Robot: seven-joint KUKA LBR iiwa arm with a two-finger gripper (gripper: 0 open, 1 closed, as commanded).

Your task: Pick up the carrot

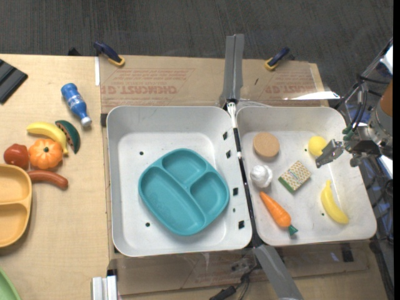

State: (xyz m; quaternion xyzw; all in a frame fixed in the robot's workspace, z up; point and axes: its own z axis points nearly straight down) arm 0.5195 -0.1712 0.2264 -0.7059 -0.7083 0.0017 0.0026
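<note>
Pincer (342, 153) low at right, fingers spread, holding nothing.

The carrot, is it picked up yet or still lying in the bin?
Still lying: the carrot rests flat on the right bin floor, apart from the gripper.

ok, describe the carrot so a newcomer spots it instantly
Look in the right-hand white bin, near its front edge on the left side. The carrot lies there at a slant: a slim orange cone with a green tip, unlike the curved banana and white ball nearby.
</note>
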